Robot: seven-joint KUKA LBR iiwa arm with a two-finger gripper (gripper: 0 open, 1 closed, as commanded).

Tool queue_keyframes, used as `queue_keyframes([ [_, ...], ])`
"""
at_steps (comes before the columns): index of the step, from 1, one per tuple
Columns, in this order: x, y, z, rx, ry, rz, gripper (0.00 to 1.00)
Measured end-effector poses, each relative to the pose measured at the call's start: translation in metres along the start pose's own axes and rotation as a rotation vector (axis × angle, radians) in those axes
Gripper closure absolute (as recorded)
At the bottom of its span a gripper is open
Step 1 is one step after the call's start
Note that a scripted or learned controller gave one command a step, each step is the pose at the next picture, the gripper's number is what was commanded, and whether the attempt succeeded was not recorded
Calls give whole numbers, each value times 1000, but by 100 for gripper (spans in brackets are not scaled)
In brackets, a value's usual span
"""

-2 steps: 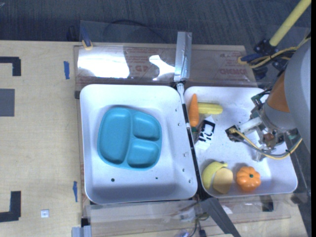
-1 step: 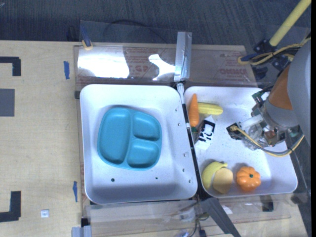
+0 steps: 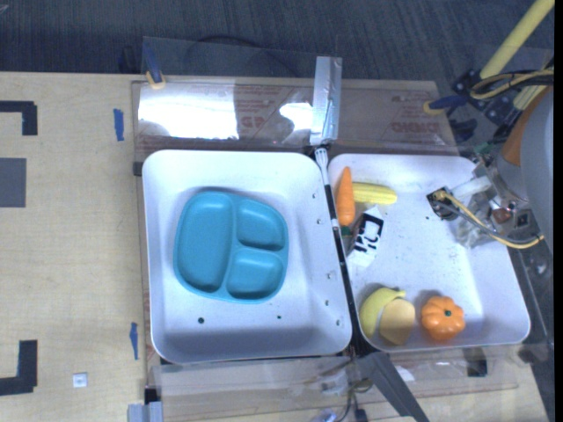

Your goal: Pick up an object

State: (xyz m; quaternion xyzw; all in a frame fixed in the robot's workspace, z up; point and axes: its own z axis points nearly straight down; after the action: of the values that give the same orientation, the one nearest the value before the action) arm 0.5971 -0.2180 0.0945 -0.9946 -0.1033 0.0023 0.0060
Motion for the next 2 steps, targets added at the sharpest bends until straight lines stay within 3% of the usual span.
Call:
queue_keyframes([
  [1, 2, 4, -102, -15, 8, -72, 100],
  [2, -76, -11, -196, -16, 9, -73, 100],
])
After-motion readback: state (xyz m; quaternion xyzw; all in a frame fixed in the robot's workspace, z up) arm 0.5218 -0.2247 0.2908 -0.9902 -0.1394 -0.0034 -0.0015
